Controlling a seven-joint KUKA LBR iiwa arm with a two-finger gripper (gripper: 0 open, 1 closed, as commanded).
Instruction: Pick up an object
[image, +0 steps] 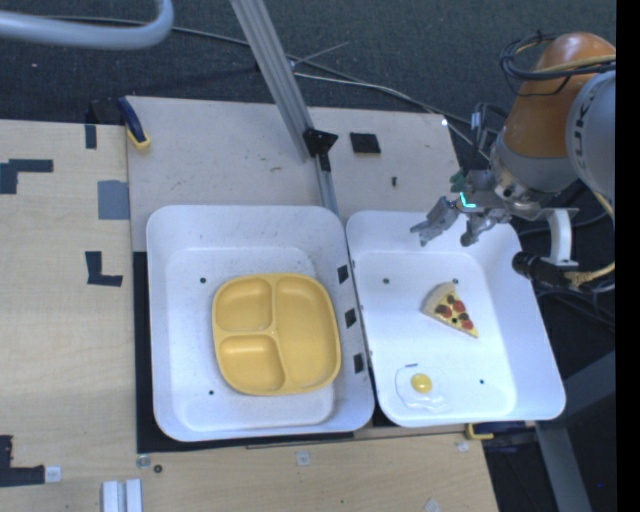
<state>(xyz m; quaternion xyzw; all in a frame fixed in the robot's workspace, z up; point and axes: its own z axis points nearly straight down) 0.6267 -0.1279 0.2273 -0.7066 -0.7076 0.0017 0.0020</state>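
Pizza slice (451, 308), tan wedge with red and dark toppings, lies flat at mid right of frame in the right bin (520, 330). Fried egg (420, 387) sits below it, near the bin's lower edge. My hand (453, 227) hangs above the slice at the bin's upper rim, fingers spread, holding nothing. Yellow divided plate (276, 333) fills the left bin (170, 300).

Even, bright overhead light; soft shadows; slight blur; mild glare on bins (250, 222).
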